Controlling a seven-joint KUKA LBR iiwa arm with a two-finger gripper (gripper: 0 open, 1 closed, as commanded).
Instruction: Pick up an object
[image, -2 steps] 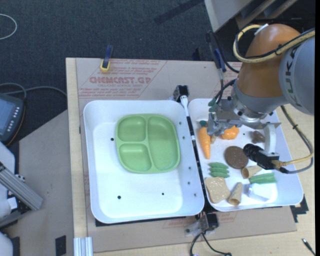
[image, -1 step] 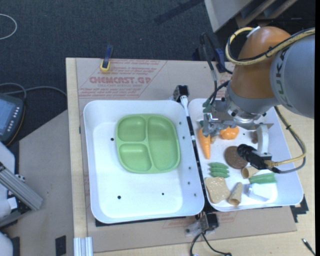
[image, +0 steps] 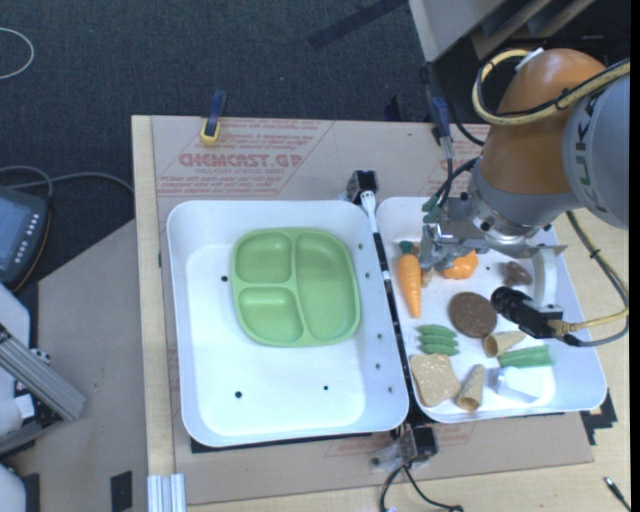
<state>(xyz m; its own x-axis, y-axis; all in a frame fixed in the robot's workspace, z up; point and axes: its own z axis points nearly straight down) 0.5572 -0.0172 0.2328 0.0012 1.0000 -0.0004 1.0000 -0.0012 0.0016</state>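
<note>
The right bin (image: 592, 372) holds several toy foods. An orange carrot (image: 410, 284) lies by its left wall, and an orange piece (image: 461, 266) sits just right of it. Below them are a brown round cookie (image: 472, 313), a green pea pod (image: 437, 339) and a bread slice (image: 434, 378). My gripper (image: 433, 252) hangs low over the bin's upper left, between the carrot and the orange piece. The wrist hides part of the orange piece. I see nothing held.
A green divided plate (image: 296, 287) lies in the left bin (image: 182, 300). Two cones (image: 503, 342) (image: 471, 387), a green stick (image: 528, 356) and a white-blue piece (image: 516, 383) crowd the right bin's lower right. A black cable fitting (image: 522, 310) hangs over that bin.
</note>
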